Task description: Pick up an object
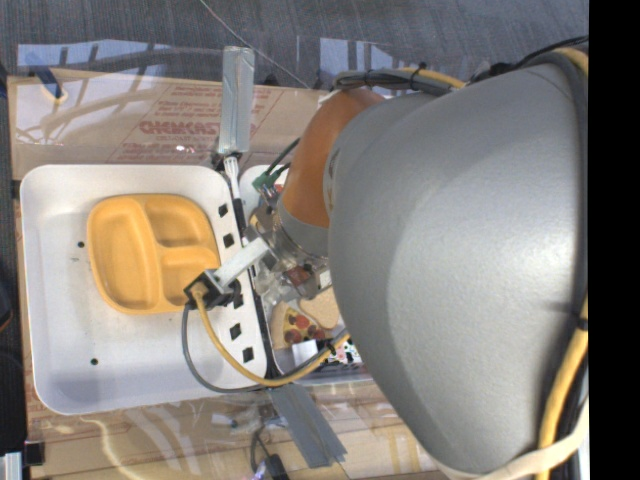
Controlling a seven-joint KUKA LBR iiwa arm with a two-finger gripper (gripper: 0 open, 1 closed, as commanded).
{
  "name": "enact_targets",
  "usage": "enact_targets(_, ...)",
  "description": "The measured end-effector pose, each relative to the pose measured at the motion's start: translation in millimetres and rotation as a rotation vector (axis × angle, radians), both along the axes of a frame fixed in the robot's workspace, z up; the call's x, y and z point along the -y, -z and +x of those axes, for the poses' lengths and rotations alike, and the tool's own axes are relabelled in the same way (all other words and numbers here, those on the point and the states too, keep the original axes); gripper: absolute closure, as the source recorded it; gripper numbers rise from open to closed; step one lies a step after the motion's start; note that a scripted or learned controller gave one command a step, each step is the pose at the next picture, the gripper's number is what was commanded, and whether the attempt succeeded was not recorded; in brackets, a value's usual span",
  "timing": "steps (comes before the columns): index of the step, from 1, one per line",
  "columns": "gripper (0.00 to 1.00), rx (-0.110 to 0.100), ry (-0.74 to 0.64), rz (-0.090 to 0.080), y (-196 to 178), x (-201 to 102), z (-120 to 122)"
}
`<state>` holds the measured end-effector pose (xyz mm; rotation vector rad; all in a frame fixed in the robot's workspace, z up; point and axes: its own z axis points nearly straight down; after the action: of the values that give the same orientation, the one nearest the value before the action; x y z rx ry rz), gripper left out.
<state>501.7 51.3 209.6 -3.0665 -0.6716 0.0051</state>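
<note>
Yellow divided tray (150,250) lying flat in left bin (60,368), toward its far-left part. Grey arm (460,268) looming over right bin, hiding most of it. Gripper (285,268) low by the divider between bins; state impossible to tell.

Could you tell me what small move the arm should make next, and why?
Probably a short lift straight up, to bring the claw into sight before any grasp. The arm leans low over the right bin, covering its contents, while the yellow tray lies untouched in the left bin.
</note>
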Motion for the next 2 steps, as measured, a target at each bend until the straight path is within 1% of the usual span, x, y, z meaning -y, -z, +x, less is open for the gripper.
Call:
enact_targets(1, 1.00, 0.001, 0.098, -0.001, -28.5, 74.2, -23.5)
enact_targets(2, 1.00, -0.001, 0.049, -0.001, -28.4, 65.3, 37.0)
